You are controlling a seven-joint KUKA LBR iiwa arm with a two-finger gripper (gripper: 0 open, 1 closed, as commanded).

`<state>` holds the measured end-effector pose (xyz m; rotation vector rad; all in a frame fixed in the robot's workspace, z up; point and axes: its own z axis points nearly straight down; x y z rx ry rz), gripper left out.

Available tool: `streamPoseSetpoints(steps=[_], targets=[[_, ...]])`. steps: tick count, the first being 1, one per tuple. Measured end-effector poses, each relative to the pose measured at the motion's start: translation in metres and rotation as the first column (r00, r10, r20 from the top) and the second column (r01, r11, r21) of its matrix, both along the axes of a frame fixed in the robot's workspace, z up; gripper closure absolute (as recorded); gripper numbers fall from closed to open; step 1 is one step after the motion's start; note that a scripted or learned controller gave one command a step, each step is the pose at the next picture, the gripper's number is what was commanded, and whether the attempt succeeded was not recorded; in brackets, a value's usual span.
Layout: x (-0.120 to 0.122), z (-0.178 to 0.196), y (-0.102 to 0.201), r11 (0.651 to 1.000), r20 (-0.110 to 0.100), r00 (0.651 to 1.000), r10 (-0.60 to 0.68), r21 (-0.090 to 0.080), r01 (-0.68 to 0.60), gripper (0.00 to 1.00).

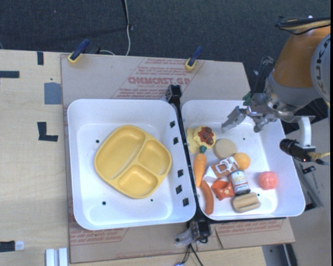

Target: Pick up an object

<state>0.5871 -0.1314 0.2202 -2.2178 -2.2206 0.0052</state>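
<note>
My gripper [246,121] hangs over the back of the right bin [283,148], its two fingers [231,119] spread open with nothing between them. Just in front of it, in the bin, lie a yellow toy with a red top [203,136] and a beige round piece [225,147]. Further forward are an orange carrot [199,168], a small orange ball [242,160], a pink ball [268,180], a little bottle [239,181], a red pepper piece [222,190], a sausage [207,198] and a tan bread roll [246,203].
The left bin [80,148] holds a yellow divided plate [133,160]. A black divider strip [180,148] runs between the bins. Both sit on a cardboard sheet [150,79] clamped at the back. The arm's orange band [297,54] is at the right.
</note>
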Motion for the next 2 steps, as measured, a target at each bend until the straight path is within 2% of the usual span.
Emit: streamPoseSetpoints(steps=[1, 2], targets=[[-0.029, -0.125, 0.003, 1.0, 0.002, 1.0, -0.001, 0.0, 0.001, 0.0], [-0.093, -0.131, -0.022, 1.0, 0.041, 0.999, 0.003, -0.009, -0.003, 0.0]])
